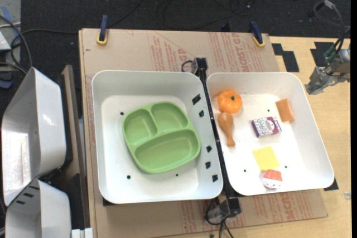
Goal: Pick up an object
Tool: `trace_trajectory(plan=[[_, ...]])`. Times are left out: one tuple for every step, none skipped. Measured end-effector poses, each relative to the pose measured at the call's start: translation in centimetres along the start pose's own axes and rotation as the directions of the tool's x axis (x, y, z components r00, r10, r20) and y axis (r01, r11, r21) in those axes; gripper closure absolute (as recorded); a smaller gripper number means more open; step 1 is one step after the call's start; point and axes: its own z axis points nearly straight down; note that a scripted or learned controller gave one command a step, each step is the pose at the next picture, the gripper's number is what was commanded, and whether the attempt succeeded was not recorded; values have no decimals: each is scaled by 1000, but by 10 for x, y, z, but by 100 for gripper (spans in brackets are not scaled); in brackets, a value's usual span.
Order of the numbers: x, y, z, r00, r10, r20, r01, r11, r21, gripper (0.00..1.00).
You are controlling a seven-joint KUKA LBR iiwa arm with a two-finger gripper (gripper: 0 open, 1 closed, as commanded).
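Orange pumpkin (229, 101) sat well left of your hand (318, 83), whose state I could not tell; you needed to centre above it before descending.

Red printed lettering on the cardboard sheet (167, 47) under the bins, upside down, not legible.

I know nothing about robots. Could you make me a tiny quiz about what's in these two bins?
1. True or false: the green divided plate lies in the left bin.
2. Which item lies nearest the orange pumpkin? A) drumstick B) yellow square C) purple carton
3. Fill in: the gripper hangs just outside the right bin's ____ corner.

Key: 1 true; 2 A; 3 far right.
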Motion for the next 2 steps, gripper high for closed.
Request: trace_trajectory(plan=[[107, -9, -109, 1000, -8, -7, 8, 1000, 5, 100], [162, -55, -97, 1000, -1, -7, 1, 1000, 20, 100]])
